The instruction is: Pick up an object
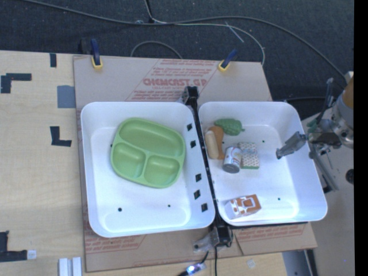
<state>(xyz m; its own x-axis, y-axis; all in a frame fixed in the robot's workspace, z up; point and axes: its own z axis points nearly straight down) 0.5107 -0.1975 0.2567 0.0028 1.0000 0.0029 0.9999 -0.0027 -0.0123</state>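
Over right bin [287, 117] edge, pincer [291, 144] state unclear; can [232, 160], carton [244, 206] well apart.

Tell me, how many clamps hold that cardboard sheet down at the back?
2. One clamp grips the cardboard sheet at its far left corner, the other clamp at its far right corner. Others may be hidden under the bins.

Left bin [95, 171]: white, shallow, beside the right bin [287, 115]
Board [167, 79]: brown cardboard with red print, under both bins
Clamps: yellow-tipped [95, 55] and [227, 59] on the board's far edge
Cables [172, 22]: trailing over dark floor beyond
Bench [34, 171]: pale wood with black marks
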